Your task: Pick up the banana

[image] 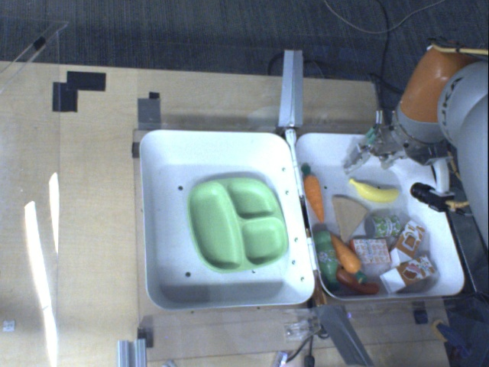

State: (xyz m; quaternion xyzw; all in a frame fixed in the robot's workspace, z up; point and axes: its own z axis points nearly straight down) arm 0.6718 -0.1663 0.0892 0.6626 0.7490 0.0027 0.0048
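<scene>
Banana (374, 191) aside for a moment, the biggest thing in view was the wooden table (84, 205), carrying two white bins side by side. At frame centre, the left bin (160, 228) held a green divided tray (238, 222). The right bin (451, 274), at lower right, was crowded. The grey arm (458, 102) with its orange band reached in from the upper right edge. An orange carrot (313, 197) lay along the bin's left wall, a second carrot (345, 254) lower down, with small printed food packets (397, 254) toward the lower right. The yellow banana lay flat in the bin's upper middle, untouched. The pincer (374, 150) hung just above it in the picture, near but apart, holding nothing; whether it was open I cannot tell.
</scene>
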